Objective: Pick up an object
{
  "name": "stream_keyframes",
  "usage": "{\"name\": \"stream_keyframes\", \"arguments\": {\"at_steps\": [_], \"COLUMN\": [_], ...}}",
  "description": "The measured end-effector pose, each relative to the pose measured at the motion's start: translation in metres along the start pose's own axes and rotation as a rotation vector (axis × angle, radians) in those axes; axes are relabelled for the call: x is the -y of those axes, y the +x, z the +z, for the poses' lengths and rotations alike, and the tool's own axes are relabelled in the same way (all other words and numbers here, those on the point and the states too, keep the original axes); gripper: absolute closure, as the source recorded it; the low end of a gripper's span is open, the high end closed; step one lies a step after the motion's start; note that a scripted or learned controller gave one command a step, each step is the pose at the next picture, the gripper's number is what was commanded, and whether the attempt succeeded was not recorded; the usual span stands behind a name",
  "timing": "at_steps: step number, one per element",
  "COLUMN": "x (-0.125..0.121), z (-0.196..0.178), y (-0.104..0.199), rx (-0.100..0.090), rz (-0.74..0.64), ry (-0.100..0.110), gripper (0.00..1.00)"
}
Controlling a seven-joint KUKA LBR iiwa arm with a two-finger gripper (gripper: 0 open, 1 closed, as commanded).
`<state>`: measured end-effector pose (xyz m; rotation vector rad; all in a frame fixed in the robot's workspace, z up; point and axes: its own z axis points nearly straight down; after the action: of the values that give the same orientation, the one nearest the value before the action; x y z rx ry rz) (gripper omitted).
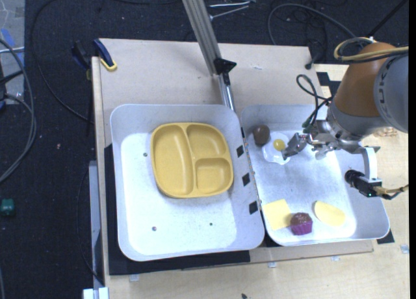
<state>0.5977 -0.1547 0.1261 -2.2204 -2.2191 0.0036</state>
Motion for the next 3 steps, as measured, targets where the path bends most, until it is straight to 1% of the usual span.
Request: {"name": "stream_keyframes", "arguments": {"at_steps": [1, 2, 3], "x": [-0.001, 0.006, 0.005], "z": [-0.013, -0.072, -0.09], "y": [0.0, -0.004, -0.004], "rx": [0.001, 0.002, 0.001], "rz": [0.0, 0.001, -0.002], "ry": [-0.005, -0.01, -0.006], "gripper": [1.0, 1.0, 1.0]}}
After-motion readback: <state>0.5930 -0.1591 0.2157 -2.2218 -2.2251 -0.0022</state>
